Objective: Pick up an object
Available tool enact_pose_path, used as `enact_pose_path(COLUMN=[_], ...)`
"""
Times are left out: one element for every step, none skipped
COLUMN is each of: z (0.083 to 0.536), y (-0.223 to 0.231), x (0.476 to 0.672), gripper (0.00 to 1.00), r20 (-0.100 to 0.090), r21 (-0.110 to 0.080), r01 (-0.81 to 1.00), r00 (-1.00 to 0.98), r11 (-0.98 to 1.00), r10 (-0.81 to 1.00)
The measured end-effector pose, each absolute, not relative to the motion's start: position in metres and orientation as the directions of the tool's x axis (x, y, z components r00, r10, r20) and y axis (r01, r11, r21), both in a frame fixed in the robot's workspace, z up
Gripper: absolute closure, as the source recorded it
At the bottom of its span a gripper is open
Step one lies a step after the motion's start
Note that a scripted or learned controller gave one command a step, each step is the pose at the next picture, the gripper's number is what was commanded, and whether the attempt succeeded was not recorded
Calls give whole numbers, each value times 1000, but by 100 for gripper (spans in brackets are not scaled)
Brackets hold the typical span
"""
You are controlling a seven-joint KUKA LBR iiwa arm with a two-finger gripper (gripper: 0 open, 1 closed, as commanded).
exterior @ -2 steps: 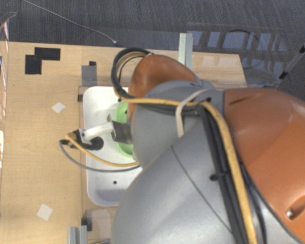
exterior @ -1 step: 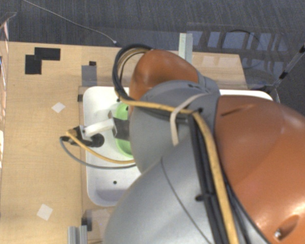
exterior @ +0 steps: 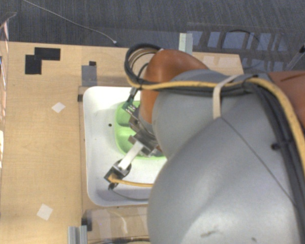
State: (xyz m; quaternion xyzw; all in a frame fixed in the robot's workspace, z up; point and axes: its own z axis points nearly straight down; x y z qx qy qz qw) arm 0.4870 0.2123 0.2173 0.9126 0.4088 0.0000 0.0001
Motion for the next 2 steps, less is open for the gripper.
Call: enact_pose_path(z=[211, 182], y=[235, 234], x=[487, 507], gripper=[100, 100], r20=[0, 0], r21=[0, -1], r01=[585, 355], r00=[811, 935], r11=[-811, -935], r10=[585, 355])
